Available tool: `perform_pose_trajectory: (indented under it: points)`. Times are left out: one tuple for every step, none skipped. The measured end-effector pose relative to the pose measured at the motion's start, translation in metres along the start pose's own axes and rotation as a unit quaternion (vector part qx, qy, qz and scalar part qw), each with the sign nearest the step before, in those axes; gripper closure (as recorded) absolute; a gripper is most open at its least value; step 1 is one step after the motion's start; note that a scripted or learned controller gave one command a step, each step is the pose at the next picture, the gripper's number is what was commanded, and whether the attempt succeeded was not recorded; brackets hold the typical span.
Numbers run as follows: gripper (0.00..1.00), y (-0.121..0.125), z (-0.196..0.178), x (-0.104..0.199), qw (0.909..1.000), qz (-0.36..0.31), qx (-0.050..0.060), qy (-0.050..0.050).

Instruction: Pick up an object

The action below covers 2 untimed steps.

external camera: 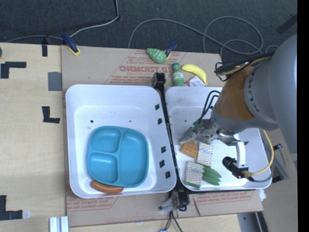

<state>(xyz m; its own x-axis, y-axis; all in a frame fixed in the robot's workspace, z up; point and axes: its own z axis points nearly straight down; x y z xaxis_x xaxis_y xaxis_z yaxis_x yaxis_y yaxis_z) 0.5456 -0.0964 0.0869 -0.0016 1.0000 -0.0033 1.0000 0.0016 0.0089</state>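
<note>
Looming grey arm (270, 86) has your gripper (195, 135) right over the waffle (190, 149) (jaw state I cannot tell), so descend straight, centred.

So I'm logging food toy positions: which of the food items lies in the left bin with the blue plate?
The orange-red hot dog, lying at the divided blue plate's front edge in the left bin. The waffle sits in the right bin; the banana lies outside both.

Right bin (178, 105) open along its far and left side, waffle (190, 149), cracker packets (204, 154) and green pod (211, 176) crowding the near half
</note>
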Motion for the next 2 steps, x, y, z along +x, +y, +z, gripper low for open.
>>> perform_pose_trajectory:
  points:
    - [0.0,-0.015,0.0,0.001,1.0,0.0,0.0,0.0]
    - [0.0,-0.051,0.0,-0.001,1.0,0.0,0.0,0.0]
